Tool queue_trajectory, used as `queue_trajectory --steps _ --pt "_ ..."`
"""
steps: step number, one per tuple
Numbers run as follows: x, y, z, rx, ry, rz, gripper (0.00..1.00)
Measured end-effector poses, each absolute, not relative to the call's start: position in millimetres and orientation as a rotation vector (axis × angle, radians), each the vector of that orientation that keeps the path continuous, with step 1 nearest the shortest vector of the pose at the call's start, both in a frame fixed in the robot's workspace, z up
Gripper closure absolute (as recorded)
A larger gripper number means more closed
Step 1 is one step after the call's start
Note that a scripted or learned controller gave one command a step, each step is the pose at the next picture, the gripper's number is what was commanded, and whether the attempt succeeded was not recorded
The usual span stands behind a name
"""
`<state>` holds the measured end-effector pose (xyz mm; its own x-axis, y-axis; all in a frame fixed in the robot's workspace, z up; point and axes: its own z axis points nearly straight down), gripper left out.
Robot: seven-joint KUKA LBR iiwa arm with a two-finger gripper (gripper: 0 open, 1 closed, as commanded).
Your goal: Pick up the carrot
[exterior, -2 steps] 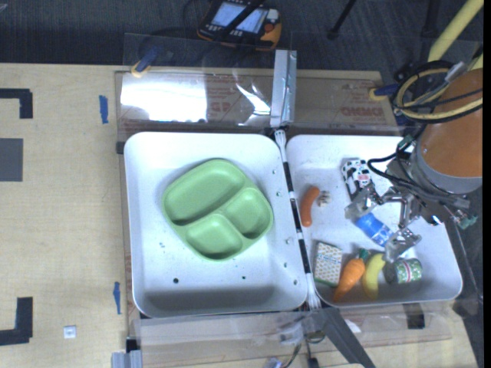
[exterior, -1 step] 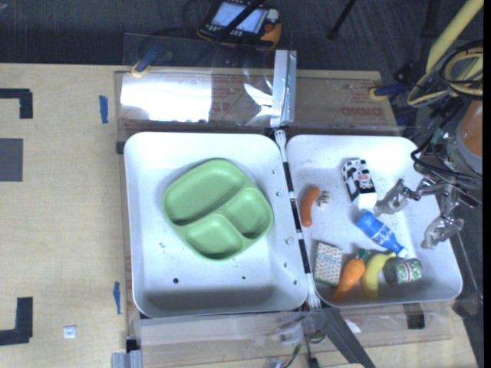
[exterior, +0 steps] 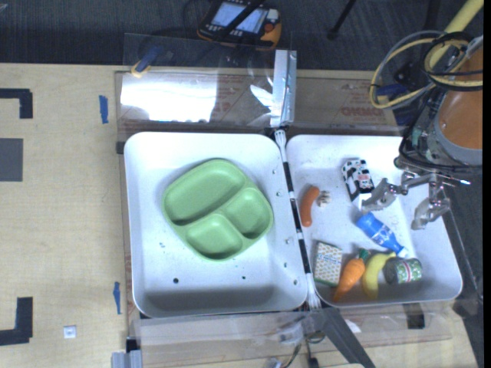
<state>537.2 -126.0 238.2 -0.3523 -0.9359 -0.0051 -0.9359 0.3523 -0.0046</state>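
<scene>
Near the right bin's front wall lies the small orange carrot (exterior: 351,274), green-topped, while the tool (exterior: 406,202) hangs released.

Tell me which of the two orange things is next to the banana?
The cone-shaped orange toy carrot with the green top, touching the yellow toy banana at the right bin's front. The other, an orange sausage-shaped toy, lies alone by the divider.

Grey arm (exterior: 453,140), orange band (exterior: 462,119), silver metal tool (exterior: 406,202), dark cables at the wrist
</scene>
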Motion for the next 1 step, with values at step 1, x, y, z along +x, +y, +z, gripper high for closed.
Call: queue_trajectory --steps 1 --pt "578.3 -140.6 124.6 -1.616 2.682 -0.008 0.0"
